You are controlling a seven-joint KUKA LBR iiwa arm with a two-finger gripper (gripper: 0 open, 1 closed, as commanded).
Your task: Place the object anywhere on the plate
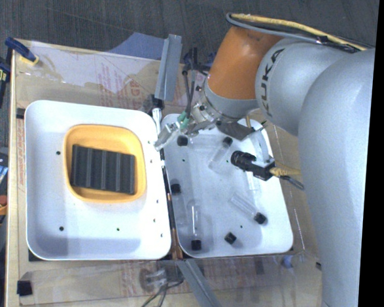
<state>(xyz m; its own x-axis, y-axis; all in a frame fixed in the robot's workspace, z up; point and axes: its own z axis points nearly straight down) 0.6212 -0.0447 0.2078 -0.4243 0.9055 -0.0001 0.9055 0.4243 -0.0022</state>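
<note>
A yellow plate (103, 136) with a dark ribbed centre lies in the left bin (43, 224). Several clear tubes with black caps are scattered in the right bin (274, 237): one near the front (193, 219), one at the right (246, 204), one near the back (218, 159). My gripper (175, 132) hangs low over the back left corner of the right bin, close to the wall between the two bins. A small black cap (182, 141) sits right by its tip; whether it is held is unclear.
Loose black caps lie at the right bin's front (230, 237) and left side (174, 189). The big grey arm covers the bench's right side. A grey bar (168, 66) stands behind the bins.
</note>
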